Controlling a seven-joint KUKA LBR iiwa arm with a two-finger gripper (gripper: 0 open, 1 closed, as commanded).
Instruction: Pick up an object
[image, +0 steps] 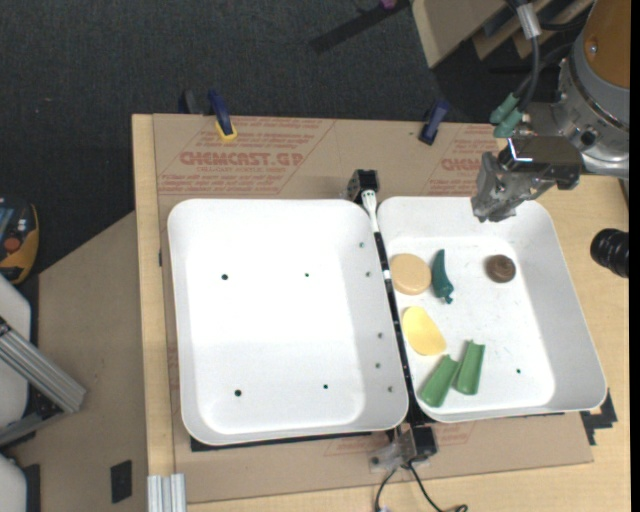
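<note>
The grey metal gripper (497, 205) hangs with nothing in it, fingers close together, over the right white bin's (565, 290) far edge, and might miss the small brown round lump (500, 267) nearby.

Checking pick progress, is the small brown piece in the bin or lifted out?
In: the small brown piece lies on the right bin floor, the gripper apart from it.
</note>
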